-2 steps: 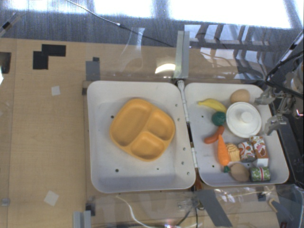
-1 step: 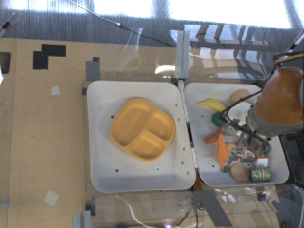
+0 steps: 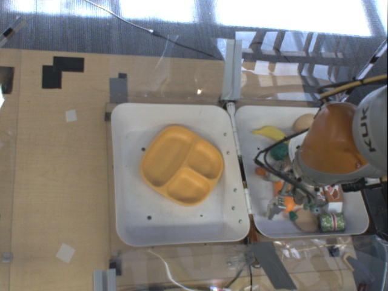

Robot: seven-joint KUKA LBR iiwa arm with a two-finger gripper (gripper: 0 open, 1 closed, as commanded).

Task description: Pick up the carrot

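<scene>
Reaching down in the right bin (image 3: 260, 226), my gripper (image 3: 280, 208) sits by the carrot (image 3: 290, 204); I can't tell its grip, so I'd go slow.

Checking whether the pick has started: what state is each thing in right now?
Yellow divided plate: upright in the left bin, compartments bare.
End effector: low in the right bin, among the items.
Carrot: lying in the right bin, beside the end effector.
Banana: lying near the right bin's far wall.
</scene>
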